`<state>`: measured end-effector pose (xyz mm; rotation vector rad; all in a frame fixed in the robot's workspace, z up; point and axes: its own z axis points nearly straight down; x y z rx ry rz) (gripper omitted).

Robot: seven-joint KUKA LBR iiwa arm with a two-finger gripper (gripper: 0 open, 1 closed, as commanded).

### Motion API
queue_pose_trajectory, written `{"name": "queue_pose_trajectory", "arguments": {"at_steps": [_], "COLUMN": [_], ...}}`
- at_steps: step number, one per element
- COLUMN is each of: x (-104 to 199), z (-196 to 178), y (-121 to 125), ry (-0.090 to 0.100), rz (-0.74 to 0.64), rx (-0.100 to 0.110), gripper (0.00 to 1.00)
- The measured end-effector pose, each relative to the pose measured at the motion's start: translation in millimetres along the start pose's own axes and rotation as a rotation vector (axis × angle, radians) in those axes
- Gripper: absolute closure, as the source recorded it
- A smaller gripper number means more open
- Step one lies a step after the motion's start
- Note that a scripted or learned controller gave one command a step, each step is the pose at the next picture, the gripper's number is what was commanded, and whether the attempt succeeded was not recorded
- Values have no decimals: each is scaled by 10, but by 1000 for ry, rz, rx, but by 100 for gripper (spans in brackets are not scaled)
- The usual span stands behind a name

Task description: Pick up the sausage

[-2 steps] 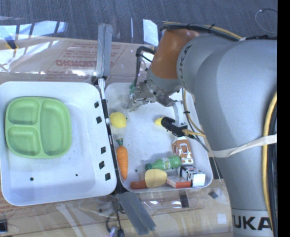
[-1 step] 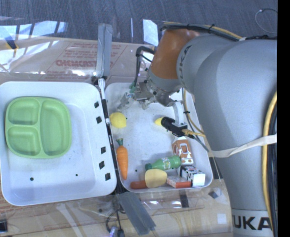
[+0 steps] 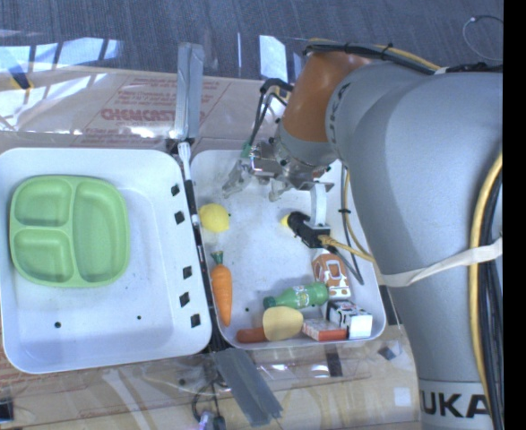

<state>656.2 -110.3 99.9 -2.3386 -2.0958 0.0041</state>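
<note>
Hovering over the right bin's (image 3: 370, 305) far end, the gripper (image 3: 258, 184) holds nothing; jaw state cannot be told. Sausage (image 3: 251, 335) lies at the near edge, beside the carrot (image 3: 221, 292)

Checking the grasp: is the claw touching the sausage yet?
Apart. The camera view shows the claw at the right bin's far end, while the sausage lies at the near edge, white floor between.

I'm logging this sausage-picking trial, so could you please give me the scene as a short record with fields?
arm: reaches in from the right, over the right bin
end effector: near the right bin's far wall, holding nothing visible
sausage: at the right bin's near edge, partly under a yellow item
nearby: carrot, green bottle, lemon
left bin: green divided plate
</note>
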Motion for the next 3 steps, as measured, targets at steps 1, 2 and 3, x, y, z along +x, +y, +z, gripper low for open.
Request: {"name": "queue_pose_trajectory", "arguments": {"at_steps": [1,2,3], "x": [151,151,151], "z": [105,104,104], "y": [-21,-21,-21], "ry": [1,1,1], "rz": [129,129,129], "rx": [6,6,6], "gripper": [0,0,0]}}
